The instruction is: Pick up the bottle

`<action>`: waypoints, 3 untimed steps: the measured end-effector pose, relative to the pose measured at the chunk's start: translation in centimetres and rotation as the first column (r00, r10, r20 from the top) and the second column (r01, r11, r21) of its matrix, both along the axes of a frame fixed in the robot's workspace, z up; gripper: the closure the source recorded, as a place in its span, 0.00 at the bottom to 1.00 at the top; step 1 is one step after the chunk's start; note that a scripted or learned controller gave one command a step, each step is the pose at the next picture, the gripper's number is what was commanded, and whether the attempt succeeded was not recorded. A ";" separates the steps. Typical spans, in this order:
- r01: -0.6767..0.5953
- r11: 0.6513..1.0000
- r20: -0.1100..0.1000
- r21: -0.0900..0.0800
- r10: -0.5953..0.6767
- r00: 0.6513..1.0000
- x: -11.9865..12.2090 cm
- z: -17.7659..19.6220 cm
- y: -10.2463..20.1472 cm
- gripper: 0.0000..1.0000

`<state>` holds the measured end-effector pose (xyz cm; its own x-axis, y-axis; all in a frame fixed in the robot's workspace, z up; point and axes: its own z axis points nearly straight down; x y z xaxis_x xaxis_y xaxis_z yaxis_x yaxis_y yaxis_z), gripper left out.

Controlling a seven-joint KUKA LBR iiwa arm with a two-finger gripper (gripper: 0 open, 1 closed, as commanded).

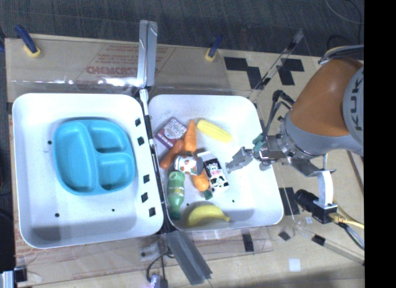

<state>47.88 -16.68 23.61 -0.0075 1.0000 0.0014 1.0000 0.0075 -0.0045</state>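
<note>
Gripper (237, 160) hangs low over the right bin (247, 109), toward that bin's right wall, with the grey and orange arm (322, 110) reaching in behind it from the right. Whether it stands wide or narrow cannot be told, because the metal tip is small and blurred against the white floor; nothing can be seen held in it. The tip points left toward the pile of things and lies just beside a small black-and-white carton (215, 174), though contact cannot be judged.

Two shallow white bins sit side by side on a bench (185, 58) covered with brown board, which carries black square marks near its back right corner and blue clamps along its back edge. The left bin (31, 219) holds a blue divided tray (94, 154) in its middle. A dark floor lies beyond the bench's back edge.

The bottle (176, 190) is green, lying on its side near the left wall of the right bin, toward the front edge, its length running roughly front to back. A banana (204, 214) lies just in front of it at the front edge. Two carrots (188, 142) lie behind it near the bin's middle, with a purple packet (169, 131) toward the left wall and a yellow corn cob (214, 131) toward the back. The gripper is apart from the bottle, with the carton between them.
</note>
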 end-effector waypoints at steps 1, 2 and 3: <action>-0.126 0.992 0.000 -0.001 0.126 0.992 1.7 -4.6 12.0 0.00; -0.043 0.999 -0.002 -0.001 0.043 0.999 -0.3 -4.5 18.4 0.00; -0.004 1.000 0.001 -0.002 0.004 1.000 -0.3 -4.5 11.9 0.00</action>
